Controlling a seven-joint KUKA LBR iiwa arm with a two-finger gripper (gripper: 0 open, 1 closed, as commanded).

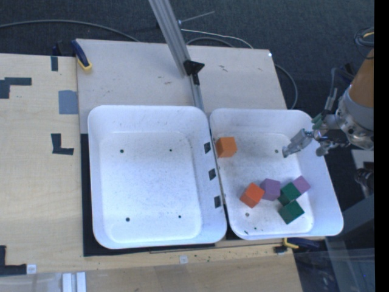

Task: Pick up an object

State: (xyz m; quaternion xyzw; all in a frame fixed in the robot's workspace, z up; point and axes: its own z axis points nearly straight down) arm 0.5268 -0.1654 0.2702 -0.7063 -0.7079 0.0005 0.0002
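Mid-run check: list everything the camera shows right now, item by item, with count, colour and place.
Bins: 2, white, side by side on the bench; left bin, right bin.
Orange blocks: 2, right bin; one near its upper left, one lower centre.
Purple blocks: 2, right bin, lower cluster.
Green blocks: 2, right bin, lower right.
Metal bar: 1, grey, slanting down from top centre.
Gripper: 1, grey, above right bin's right rim; nothing visibly held.

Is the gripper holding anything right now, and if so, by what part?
Nothing is held. The gripper hangs over the right bin, apart from the blocks, with nothing between its fingers.
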